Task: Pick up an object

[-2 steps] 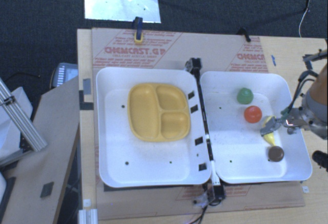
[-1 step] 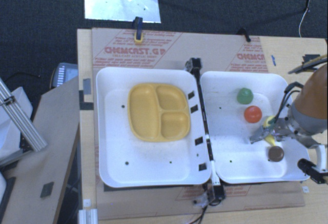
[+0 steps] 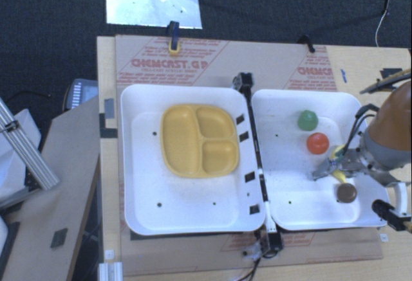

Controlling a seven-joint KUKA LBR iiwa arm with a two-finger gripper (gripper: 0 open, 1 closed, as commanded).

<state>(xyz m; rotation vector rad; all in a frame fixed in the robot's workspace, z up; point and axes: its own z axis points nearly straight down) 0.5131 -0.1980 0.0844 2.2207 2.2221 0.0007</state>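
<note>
Nearest me, along the front rim of the right bin, I see a small brown ball lying on the white floor close to the bin's right front corner. Just above it the gripper sits low inside the same bin, reaching in from the right on the grey arm with its orange band showing at the edge. A grey finger-like part points left across the bin floor, and a small yellow object lies right against it, but I cannot tell whether the fingers are parted or closed, nor whether the yellow piece is between them. The brown ball is just beside the gripper, apart from it as far as I can make out.

Farther back in that bin an orange-red ball rests near the middle, and a green ball sits just behind it, the two near each other but not touching.

In the left bin a yellow divided plate with three compartments lies flat around the centre.

Both bins stand side by side on a tabletop covered with printed cardboard, with a yellow clamp at its far edge
</note>
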